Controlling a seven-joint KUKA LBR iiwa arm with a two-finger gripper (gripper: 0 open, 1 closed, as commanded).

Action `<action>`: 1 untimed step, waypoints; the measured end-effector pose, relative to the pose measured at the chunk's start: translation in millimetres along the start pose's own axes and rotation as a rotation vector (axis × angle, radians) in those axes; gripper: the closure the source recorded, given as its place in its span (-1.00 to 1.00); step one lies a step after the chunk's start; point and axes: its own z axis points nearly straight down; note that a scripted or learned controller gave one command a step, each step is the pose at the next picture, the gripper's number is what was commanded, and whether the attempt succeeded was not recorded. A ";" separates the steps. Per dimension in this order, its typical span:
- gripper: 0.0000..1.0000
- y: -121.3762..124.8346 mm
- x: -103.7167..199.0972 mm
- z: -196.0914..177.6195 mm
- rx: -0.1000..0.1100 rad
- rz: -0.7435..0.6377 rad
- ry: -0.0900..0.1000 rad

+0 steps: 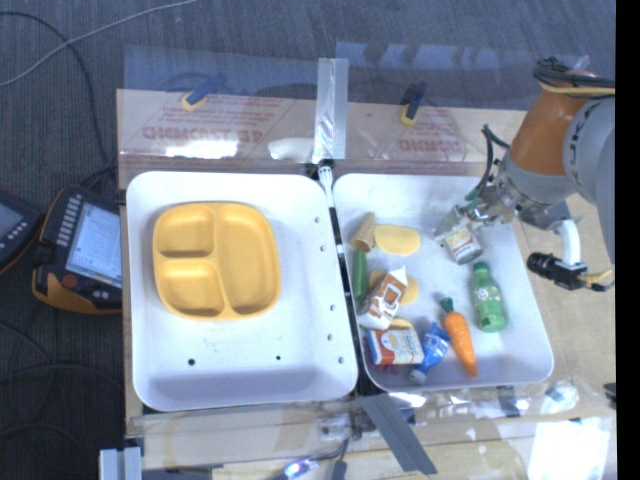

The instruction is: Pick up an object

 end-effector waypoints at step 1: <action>1.00 9.0 65.1 -76.3 0.015 -0.026 0.003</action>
